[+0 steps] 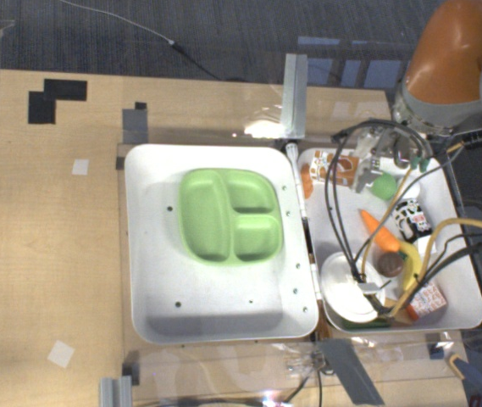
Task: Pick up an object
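**Operator:** Nearest the lens, what do you have for me?

**Observer:** Low in the frame you see the front rim of the left shallow white bin [224, 333], and inside it a light green plastic tray with three compartments [229, 214], lying flat at the bin's middle.

**Operator:** And the right side?

**Observer:** You find the right shallow white bin [465, 308] crowded. A small white round plate [346, 291] sits at its lower left, an orange carrot-shaped toy [378, 230] lies at the middle, a yellow banana-shaped toy [409, 270] curves just below it, and a green rounded piece [385, 186] rests toward the upper part. Black and yellow cables drape across them.

**Operator:** The gripper?

**Observer:** You see the two-finger gripper [374, 170] over the bin's upper part, just beside the green piece. Whether its jaws are apart or together, you cannot tell from this angle.
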Tool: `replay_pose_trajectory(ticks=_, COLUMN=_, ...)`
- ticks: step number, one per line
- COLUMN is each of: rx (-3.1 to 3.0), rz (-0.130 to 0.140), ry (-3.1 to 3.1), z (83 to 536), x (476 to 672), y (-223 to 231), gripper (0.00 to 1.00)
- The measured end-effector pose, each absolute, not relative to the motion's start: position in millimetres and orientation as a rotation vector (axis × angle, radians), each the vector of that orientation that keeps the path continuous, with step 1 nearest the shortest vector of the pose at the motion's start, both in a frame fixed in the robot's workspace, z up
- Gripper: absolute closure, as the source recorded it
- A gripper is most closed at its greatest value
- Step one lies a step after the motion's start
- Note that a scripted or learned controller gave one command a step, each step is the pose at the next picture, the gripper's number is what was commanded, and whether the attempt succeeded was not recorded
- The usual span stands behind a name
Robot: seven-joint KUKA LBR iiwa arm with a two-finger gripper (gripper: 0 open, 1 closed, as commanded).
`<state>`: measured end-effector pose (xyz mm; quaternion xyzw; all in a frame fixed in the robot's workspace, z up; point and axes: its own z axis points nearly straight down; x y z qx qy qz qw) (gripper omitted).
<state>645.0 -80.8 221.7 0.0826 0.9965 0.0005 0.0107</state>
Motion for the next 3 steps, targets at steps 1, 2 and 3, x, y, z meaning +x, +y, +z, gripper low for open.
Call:
replay_pose_trajectory(ticks=1, rx=0.264, rz=-0.004, ry=3.117, z=241.2, x=515.8, y=-122.7, gripper=1.00)
replay_pose_trajectory(ticks=2, rx=0.133, rz=-0.006, ry=3.126, z=273.8, x=556.6, y=-191.3, gripper=1.00)
replay_pose_trajectory(ticks=3, rx=0.124, rz=-0.006, ry=3.118, z=285.7, x=559.6, y=-188.4, gripper=1.00)
